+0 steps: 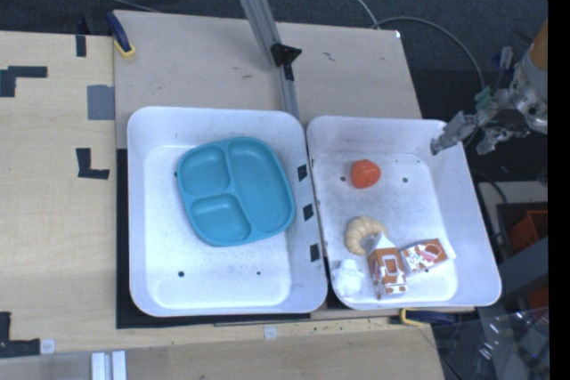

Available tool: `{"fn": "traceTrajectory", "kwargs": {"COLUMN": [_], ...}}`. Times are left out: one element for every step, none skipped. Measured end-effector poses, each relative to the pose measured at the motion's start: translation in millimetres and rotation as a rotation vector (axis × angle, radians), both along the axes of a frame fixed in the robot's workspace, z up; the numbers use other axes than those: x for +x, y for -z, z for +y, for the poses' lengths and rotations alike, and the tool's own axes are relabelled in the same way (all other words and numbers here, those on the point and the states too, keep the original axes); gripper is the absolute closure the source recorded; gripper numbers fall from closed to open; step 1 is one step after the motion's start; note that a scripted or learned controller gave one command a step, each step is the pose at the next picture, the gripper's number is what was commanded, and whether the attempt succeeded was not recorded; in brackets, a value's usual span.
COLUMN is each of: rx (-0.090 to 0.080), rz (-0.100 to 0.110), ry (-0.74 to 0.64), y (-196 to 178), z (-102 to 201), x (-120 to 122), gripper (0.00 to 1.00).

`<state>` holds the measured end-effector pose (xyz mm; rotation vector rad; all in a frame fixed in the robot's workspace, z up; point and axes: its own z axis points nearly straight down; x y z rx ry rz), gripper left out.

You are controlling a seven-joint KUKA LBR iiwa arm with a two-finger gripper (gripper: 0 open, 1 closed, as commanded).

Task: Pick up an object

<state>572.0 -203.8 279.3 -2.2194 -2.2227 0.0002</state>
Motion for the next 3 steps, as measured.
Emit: {"fn": "traceTrajectory", "kwargs": {"rx": [0.000,0.001,0.001], "rz": [0.000,0.007,0.008], "ry": [0.000,0.000,0.000], "y": [0.0,64.4,129.2], "z": [0.0,3.5,6.2], "x": [0.0,-2.0,-5.8], "gripper": [0.00,0.00,0.00]}}
